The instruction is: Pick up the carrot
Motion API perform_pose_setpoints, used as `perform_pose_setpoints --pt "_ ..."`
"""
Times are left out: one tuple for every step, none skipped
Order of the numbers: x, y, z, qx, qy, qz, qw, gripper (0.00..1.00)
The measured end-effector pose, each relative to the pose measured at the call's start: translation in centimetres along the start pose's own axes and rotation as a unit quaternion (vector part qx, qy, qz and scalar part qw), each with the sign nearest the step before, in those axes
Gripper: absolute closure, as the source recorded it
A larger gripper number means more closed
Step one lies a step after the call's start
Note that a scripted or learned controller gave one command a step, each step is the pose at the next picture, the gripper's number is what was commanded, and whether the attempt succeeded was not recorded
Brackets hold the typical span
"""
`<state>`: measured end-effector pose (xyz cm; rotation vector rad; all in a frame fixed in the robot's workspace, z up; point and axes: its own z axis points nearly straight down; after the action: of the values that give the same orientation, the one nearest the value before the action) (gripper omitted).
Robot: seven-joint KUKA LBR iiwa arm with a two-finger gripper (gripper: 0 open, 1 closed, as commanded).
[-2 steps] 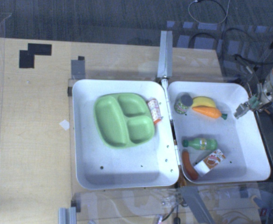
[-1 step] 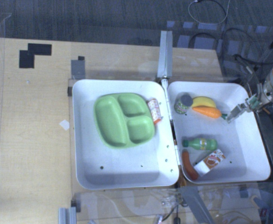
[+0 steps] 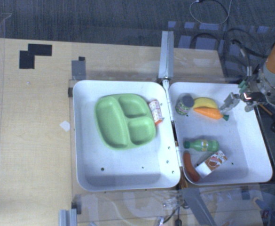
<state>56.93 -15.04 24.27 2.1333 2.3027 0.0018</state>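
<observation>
The orange carrot lies in the right bin near its far wall, its green tip pointing right. It rests against a yellow banana just behind it. My gripper hovers at the bin's far right, just right of the carrot's green tip. Its fingers stand open with nothing between them.
In the right bin, a small can stands left of the carrot. A green bottle, a red sausage and a red-and-white carton lie toward the front. The left bin holds a green divided plate and a small packet.
</observation>
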Motion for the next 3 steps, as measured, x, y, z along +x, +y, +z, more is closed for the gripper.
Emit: perform_pose_setpoints --pt "0.0 0.0 0.0 0.000 0.000 0.000 1.0000 0.00" --pt "2.7 4.6 15.0 0.000 0.000 -0.038 0.9993 0.00" --pt "2.7 4.8 14.2 0.000 0.001 -0.040 0.9992 1.00"
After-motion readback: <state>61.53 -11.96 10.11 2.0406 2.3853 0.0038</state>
